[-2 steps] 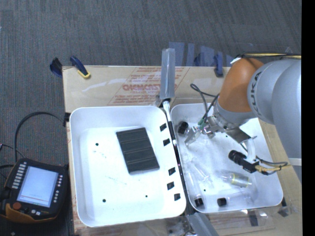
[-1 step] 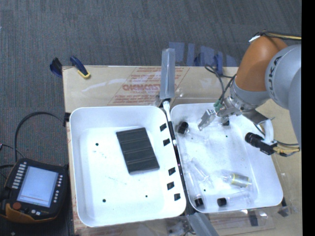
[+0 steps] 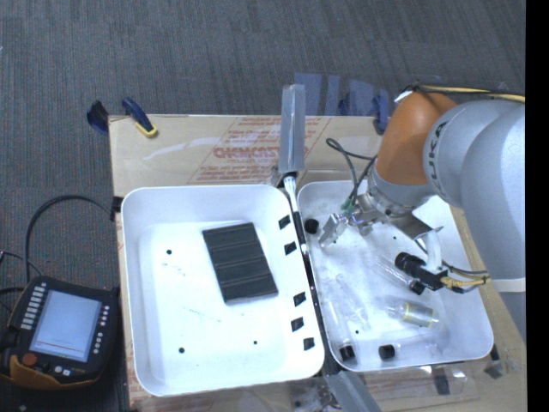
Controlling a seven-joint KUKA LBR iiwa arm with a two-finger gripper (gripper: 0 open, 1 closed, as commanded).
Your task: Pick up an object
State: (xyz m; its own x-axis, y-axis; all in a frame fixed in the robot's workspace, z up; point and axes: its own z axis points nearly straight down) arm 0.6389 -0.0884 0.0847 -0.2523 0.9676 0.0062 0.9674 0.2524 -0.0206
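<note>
Lying near the middle of the left bin [image 3: 137, 230], a flat, dark, ribbed rectangular slab [image 3: 240, 263] is seen, its long axis tilted from upper left to lower right. In the right bin [image 3: 480, 316], the gripper [image 3: 336, 227] is poised near the upper left corner, its metal fingers narrowly parted and holding nothing, while a small brass-coloured cylinder [image 3: 418, 315] is seen lying crosswise toward the lower right corner.

The desk [image 3: 184, 148] is a pale wooden board with faint red printing across its far part, standing over grey carpet. Two shallow white bins sit directly on it side by side, touching along their inner edges: the left bin [image 3: 137, 230] and the right bin [image 3: 476, 320]. A blue-and-yellow clamp [image 3: 137, 117] grips the desk's far left corner
</note>
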